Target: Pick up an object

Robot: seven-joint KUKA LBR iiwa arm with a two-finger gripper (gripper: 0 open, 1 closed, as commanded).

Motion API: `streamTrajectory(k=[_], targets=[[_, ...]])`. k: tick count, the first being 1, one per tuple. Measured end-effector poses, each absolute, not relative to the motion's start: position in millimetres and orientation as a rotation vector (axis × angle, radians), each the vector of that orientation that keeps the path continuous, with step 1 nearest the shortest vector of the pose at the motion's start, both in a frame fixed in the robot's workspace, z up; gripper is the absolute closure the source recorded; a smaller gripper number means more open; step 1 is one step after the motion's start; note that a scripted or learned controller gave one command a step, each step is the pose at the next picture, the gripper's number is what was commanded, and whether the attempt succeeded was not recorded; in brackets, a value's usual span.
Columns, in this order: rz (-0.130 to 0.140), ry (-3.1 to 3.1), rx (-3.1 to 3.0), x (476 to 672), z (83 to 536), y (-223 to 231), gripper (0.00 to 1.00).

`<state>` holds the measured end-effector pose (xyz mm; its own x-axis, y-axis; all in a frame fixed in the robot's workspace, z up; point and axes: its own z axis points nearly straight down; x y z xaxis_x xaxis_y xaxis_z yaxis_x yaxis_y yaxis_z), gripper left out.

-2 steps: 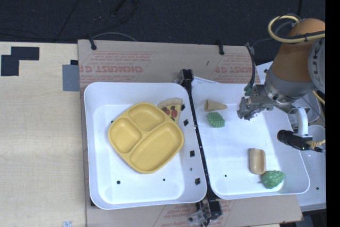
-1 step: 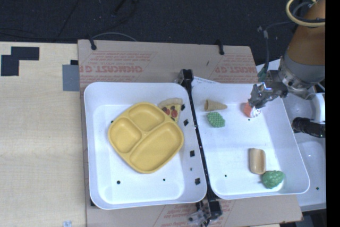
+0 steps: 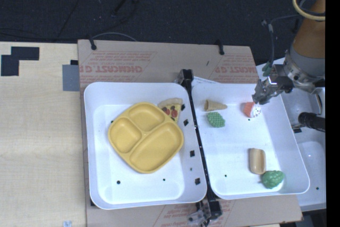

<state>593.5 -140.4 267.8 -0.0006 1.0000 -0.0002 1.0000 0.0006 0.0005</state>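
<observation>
1. We see the gripper (image 3: 261,97) low over the far right part of the right bin (image 3: 234,167), right at a small red-and-white object (image 3: 251,109).
2. We take that object as the target. It lies on the bin floor near the far wall, just beside the gripper's tip, possibly touching it.
3. We cannot tell from this slant whether the fingers are apart or together, nor whether anything sits between them.
4. To do this step well, we judge the gripper should centre over the object, go down straight, and close before any lift. The nearby bin wall leaves little room on the far side.
5. Other items stand clear: a cone-shaped piece (image 3: 215,106) and a green piece (image 3: 215,120) lie well to the left.
6. Arm pose: it reaches in from the right, wrist angled down and leftward, the orange band (image 3: 311,34) high above.
</observation>
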Motion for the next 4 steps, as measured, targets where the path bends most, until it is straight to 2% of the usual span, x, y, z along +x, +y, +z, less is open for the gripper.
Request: streamTrajectory(k=[2,3,4], targets=[[-0.004,2.231,2.220,564.5,242,-32,1.00],[-0.004,2.230,2.220,559.1,233,13,1.00],[-0.003,2.231,2.218,546.6,241,67,1.00]])
